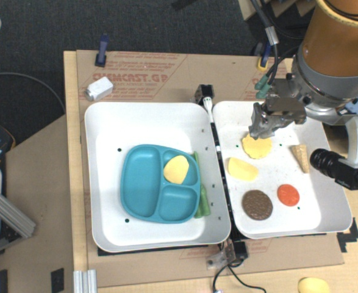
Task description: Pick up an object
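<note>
Brown tabletop, two bins: pincer, fingers' state untellable, sits on flat yellow piece; may skid off thin edge.

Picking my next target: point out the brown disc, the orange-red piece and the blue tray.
brown disc [257, 204], camera view, its centre.
orange-red piece [288, 195], camera view, its middle.
blue tray [143, 182], camera view, its large left compartment.

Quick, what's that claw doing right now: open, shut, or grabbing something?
Gripper: right over the yellow piece in the right bin; cannot be told whether it grips.
</note>
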### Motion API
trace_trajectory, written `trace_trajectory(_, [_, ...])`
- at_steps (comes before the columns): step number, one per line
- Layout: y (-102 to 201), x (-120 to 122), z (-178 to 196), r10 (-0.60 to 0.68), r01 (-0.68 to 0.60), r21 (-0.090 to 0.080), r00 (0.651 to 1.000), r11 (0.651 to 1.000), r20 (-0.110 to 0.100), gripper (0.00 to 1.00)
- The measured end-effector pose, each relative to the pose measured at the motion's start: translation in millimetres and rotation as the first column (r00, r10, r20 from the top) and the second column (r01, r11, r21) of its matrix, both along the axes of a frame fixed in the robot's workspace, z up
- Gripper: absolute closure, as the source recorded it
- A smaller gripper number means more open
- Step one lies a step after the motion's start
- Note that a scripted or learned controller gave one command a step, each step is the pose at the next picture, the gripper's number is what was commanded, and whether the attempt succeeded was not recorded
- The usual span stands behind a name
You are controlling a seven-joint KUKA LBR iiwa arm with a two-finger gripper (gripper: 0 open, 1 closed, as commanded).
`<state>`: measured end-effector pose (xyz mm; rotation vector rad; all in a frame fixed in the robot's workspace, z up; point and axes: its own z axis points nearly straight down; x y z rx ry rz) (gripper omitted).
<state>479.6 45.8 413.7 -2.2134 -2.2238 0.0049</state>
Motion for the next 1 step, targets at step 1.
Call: trace_trajectory(1, [-2.3, 0.8, 12.5, -0.003, 0.003, -0.001, 1.0, 1.0, 0.007, 1.0])
